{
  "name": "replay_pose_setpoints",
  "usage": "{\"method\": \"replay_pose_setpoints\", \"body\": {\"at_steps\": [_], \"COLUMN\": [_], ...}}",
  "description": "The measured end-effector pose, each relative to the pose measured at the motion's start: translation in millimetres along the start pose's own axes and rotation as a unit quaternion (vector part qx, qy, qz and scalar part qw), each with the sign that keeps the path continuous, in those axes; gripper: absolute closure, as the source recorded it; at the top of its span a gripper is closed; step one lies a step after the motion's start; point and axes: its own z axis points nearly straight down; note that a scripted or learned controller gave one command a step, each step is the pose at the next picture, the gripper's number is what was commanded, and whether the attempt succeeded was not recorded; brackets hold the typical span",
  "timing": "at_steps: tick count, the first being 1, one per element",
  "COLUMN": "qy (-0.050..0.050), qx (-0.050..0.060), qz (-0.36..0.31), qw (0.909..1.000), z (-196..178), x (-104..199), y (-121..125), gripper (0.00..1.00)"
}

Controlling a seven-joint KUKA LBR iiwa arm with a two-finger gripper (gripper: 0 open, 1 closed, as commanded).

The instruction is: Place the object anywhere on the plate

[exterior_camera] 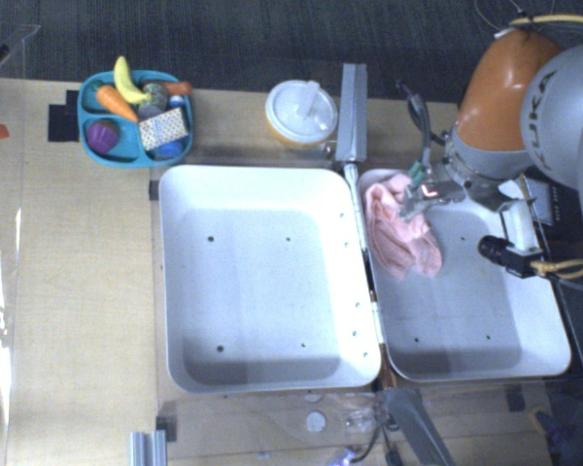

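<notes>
The jaws (420,184) sit at the pink cloth's (400,233) upper edge in the right bin (486,343); whether they grip cannot be told. Placing likely remains undone.

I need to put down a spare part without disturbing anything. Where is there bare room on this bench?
The left bin has bare floor wall to wall. The right bin is bare along its near half. Its far-left corner is crowded: the pink cloth lies there with the gripper over it.
</notes>
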Motion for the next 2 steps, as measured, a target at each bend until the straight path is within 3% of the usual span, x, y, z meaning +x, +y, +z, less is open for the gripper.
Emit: {"method": "replay_pose_setpoints", "body": {"at_steps": [1,2], "qy": [0.0,0.001], "qx": [0.0,0.001], "qz": [-0.004,-0.205], "qw": [1.0,0.9788], "z": [-39,-31], "x": [1,50], "y": [3,-3], "gripper": [1.0,1.0]}}
